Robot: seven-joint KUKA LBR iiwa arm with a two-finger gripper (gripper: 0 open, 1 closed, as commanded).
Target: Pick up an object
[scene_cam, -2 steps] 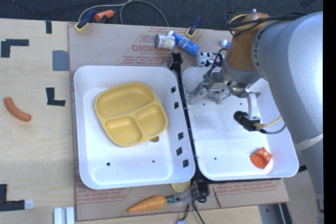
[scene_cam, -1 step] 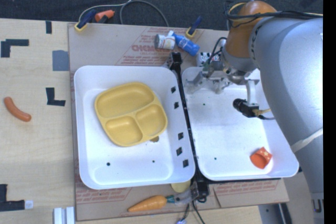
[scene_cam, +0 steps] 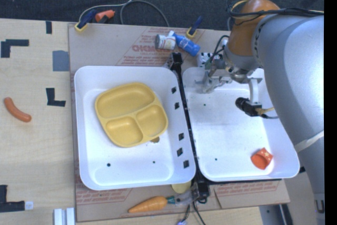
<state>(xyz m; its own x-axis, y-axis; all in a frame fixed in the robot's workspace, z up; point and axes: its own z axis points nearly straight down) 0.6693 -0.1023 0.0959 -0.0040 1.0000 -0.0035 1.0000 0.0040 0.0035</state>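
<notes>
Pincer [scene_cam: 206, 81] grip unreadable | glossy orange chunk [scene_cam: 261, 158] in smooth white right bin [scene_cam: 231, 166]

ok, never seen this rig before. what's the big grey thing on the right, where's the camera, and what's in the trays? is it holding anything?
The grey bulk with the orange band is a robot arm reaching in from the right. Its gripper sits at the far edge of the right bin; nothing shows between its fingers. The single camera is fixed above the bench, looking down at a slant. The left bin holds a yellow divided plate. The right bin holds a small orange object near its front corner. Outside the bins lie a toy carrot, a sausage-like toy and a blue and white bottle.
</notes>
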